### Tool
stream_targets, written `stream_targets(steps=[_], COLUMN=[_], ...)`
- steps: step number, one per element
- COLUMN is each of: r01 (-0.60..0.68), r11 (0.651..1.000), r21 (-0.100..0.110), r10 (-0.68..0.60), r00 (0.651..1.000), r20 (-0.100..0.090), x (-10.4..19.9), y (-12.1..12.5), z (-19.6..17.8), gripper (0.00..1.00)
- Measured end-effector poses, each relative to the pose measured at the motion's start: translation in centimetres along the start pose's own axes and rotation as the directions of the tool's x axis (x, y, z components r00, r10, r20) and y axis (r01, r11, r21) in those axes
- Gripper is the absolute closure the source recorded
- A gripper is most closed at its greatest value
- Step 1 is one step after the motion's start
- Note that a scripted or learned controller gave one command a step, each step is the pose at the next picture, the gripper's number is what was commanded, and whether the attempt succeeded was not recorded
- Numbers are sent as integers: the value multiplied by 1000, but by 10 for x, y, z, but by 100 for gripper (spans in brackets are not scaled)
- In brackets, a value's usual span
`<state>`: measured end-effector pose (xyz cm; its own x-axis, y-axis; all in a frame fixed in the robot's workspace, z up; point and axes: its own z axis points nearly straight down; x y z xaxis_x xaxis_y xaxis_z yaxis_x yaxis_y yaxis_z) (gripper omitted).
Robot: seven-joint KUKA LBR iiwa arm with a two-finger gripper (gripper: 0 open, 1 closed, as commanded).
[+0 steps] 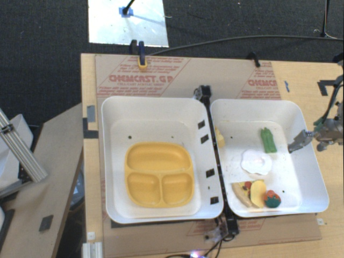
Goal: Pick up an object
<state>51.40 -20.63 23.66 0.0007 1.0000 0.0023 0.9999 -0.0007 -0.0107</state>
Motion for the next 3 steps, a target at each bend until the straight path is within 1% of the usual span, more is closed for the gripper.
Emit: stream_targets(steps=[1, 2, 3], r01=[5, 2, 2], r11=[1000, 1000, 1000], r21=[-12, -8, -11], r10=[-5, -2, -2], r00=[1000, 1000, 1000], r20=[3, 1, 2], x=[1, 4, 6], y=[3, 5, 6], z=[-7, 55, 97], gripper=[0, 0, 0])
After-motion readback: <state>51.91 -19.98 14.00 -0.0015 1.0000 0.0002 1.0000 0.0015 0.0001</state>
